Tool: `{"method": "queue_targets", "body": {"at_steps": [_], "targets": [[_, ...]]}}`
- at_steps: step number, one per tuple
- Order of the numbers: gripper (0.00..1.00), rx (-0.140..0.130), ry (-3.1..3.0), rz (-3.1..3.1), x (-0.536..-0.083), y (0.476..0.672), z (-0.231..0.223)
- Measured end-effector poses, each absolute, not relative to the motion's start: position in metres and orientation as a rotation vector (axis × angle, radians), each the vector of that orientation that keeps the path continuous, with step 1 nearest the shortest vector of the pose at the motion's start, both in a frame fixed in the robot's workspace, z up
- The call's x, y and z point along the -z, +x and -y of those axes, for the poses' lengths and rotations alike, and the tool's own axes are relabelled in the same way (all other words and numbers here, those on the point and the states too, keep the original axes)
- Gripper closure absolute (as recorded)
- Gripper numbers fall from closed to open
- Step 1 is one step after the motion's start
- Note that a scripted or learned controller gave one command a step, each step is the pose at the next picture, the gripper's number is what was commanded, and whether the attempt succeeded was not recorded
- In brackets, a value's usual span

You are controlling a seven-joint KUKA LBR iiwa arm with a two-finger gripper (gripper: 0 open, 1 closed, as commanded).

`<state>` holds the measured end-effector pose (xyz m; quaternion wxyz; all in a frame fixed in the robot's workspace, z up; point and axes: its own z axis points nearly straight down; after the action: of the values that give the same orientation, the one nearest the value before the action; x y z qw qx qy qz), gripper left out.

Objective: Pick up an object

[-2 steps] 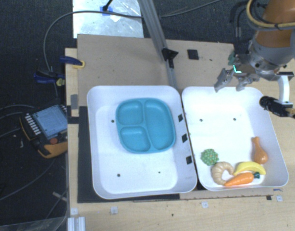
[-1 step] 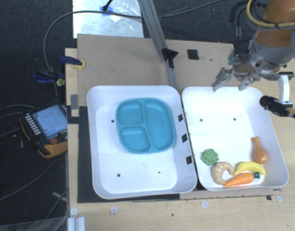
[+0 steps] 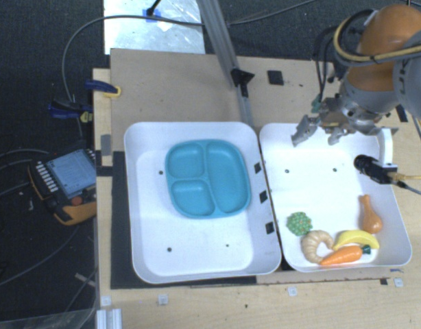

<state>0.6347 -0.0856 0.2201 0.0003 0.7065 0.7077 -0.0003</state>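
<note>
My gripper (image 3: 319,134) hangs over the far edge of the right bin (image 3: 313,184), open, with nothing between its fingers. At the bin's near right corner lies a small heap of toy food: a green broccoli (image 3: 299,222), a tan croissant (image 3: 315,242), an orange carrot (image 3: 342,255), a yellow banana (image 3: 357,238) and a brown drumstick (image 3: 369,214). The heap is well below and to the right of the gripper.
In the left bin (image 3: 145,238) sits a blue divided plate (image 3: 207,177). A grey pole (image 3: 221,36) slants across the bench behind the bins. Off the bench to the left lie a handheld controller (image 3: 65,184) and cables.
</note>
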Motion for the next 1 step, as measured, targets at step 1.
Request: {"method": "queue_targets", "body": {"at_steps": [1], "targets": [[0.00,0.001,2.220,-2.222,-0.1587,0.6336,0.0865]]}}
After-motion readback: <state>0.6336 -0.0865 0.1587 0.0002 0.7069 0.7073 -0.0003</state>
